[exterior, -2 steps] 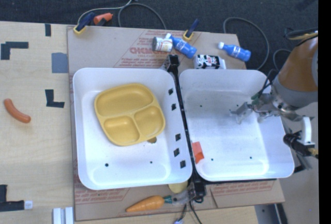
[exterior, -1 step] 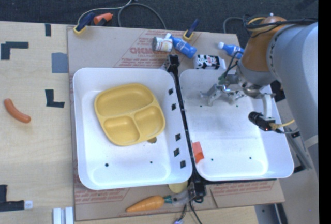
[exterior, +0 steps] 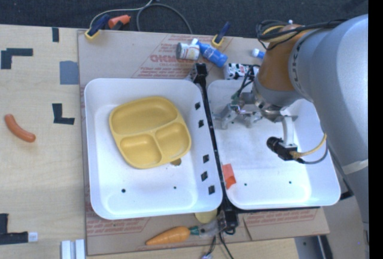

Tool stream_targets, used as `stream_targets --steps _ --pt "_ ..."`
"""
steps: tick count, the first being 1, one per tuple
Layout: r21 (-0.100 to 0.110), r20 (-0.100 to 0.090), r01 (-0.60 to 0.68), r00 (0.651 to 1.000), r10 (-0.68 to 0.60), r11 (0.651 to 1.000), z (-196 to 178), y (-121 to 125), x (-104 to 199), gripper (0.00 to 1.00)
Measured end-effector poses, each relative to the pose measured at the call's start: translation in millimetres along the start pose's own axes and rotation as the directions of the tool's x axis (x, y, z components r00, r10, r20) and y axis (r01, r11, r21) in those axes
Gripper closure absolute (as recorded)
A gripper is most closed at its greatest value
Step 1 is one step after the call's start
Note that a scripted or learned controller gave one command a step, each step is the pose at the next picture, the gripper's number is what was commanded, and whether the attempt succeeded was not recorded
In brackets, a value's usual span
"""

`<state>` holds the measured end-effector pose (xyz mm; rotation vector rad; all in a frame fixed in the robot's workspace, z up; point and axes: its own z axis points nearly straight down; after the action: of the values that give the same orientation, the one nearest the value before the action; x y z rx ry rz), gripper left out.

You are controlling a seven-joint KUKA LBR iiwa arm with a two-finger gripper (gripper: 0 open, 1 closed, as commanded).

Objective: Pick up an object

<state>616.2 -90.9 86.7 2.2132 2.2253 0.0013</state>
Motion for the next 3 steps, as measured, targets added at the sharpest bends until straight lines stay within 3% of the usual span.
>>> stream_targets --steps 1,2,3 --pt "-0.001 0.0 -0.002 1.0 0.002 1.0 2 55 -16 0.0" --pt "-0.001 0.002 -0.002 1.0 0.002 1.0 -9 53 -16 1.0" --pt "0.001 0.003 -0.002 1.0 0.002 1.0 -8 53 -16 0.0"
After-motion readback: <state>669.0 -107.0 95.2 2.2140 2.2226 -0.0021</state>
